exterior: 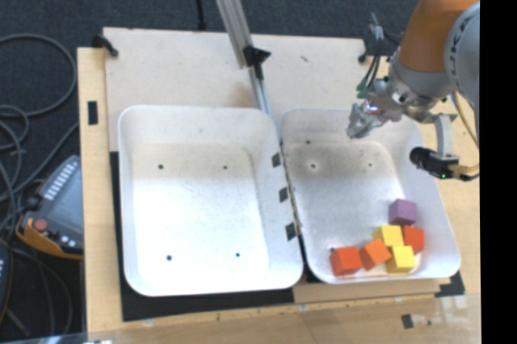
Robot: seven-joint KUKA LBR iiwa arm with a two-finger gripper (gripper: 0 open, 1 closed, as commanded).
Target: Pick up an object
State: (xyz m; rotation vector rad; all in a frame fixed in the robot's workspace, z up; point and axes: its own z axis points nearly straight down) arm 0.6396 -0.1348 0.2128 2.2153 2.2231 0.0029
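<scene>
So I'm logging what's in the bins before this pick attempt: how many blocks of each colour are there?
Orange blocks: 3
Yellow blocks: 2
Purple block: 1
Total: 6, all in the right bin, near its front corner.

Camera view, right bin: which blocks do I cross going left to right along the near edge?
Orange block → second orange block → yellow blocks → red-orange block. The purple block sits just behind them, above the yellow ones.
</scene>
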